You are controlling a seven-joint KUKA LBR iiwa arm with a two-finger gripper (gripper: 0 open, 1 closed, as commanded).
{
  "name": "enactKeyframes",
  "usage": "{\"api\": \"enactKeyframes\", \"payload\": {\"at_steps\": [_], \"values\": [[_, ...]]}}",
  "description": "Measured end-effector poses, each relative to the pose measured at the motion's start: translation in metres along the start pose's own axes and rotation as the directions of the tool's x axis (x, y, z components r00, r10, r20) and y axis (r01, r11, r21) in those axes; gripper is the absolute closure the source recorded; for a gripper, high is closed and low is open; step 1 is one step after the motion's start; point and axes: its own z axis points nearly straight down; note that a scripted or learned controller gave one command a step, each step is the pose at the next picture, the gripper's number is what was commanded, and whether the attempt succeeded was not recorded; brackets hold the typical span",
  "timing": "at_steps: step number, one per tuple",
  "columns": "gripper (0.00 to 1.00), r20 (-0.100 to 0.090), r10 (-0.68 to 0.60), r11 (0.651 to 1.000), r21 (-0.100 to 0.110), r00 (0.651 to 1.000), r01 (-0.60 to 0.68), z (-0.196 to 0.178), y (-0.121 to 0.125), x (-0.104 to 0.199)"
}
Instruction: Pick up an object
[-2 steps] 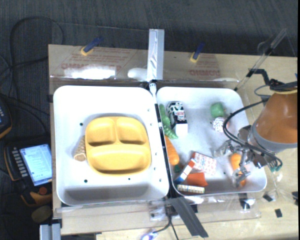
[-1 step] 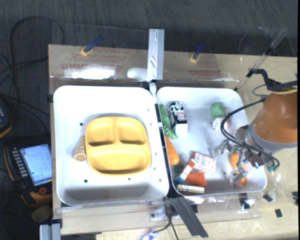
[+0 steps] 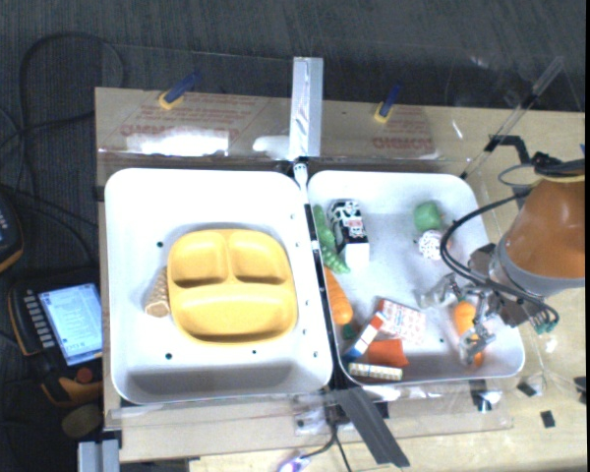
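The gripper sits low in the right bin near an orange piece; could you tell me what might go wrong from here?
1. The gripper sits close against the right white bin's wall, so it may scrape it.
2. The small orange object lies beside the fingers, so a grasp may miss.

Grey arm reaches in from right, gripper (image 3: pixel 469 324) pointing down.

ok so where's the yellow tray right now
The yellow tray lies in the middle of the left bin in the camera view, with a tan cone-like piece tucked against its left edge.
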Motion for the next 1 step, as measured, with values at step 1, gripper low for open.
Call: {"api": "enactKeyframes", "payload": {"at_steps": [1], "values": [[0.00,0.001,-0.011,1.000,0.007,1.000,0.011,-0.0004,0.0159,-0.0062]]}}
